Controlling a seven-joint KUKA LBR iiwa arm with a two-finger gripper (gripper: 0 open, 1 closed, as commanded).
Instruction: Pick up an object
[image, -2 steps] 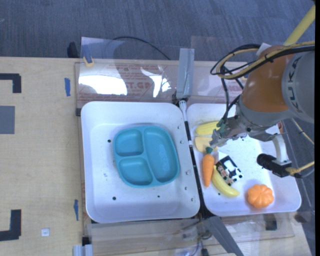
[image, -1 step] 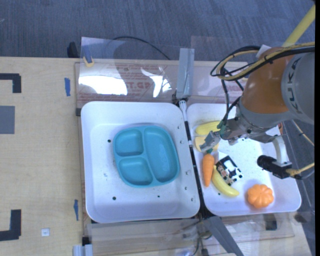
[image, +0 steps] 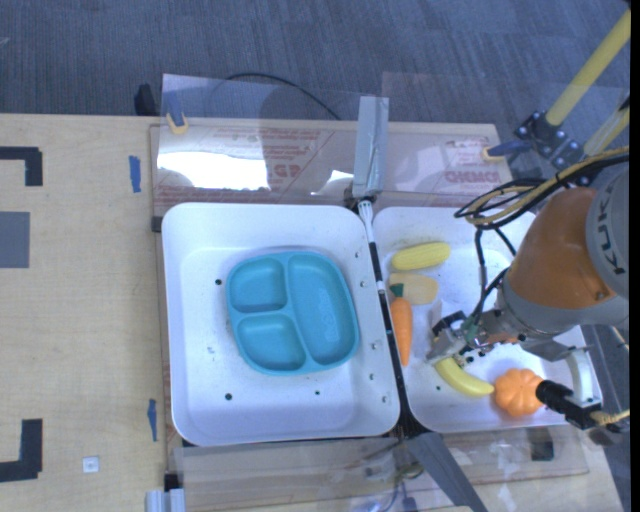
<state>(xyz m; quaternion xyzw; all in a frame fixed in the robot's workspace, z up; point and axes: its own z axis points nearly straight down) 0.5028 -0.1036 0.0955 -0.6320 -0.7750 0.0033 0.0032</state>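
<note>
Banana (image: 463, 377) lies just under my gripper (image: 452, 340), touching the pumpkin (image: 515, 391) beside it; whether my gripper is wide or narrow, I cannot tell.

Bright even light; glare on clear panel (image: 250, 150); focus sharp.

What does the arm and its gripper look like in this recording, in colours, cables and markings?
The arm is grey with a wide orange band above the wrist and dark lettering on its grey shell. Black cables loop beside it. The gripper is a small dark and metallic assembly.
</note>
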